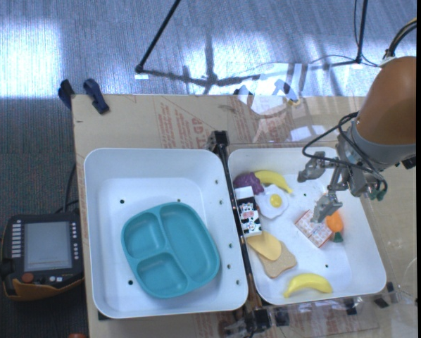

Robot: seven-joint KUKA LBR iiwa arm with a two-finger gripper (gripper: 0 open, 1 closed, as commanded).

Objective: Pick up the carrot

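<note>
So my hand is hovering in the right bin, fingers slightly spread with nothing between them. The carrot sits just at 4 o'clock of the fingertips, next to the waffle. A teal plate sits in the left bin.

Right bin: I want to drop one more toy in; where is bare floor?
Bare floor: the right bin's near right corner, between the lower banana and carrot, and its far right corner. The bin's left side, egg to toast, is crowded.
</note>
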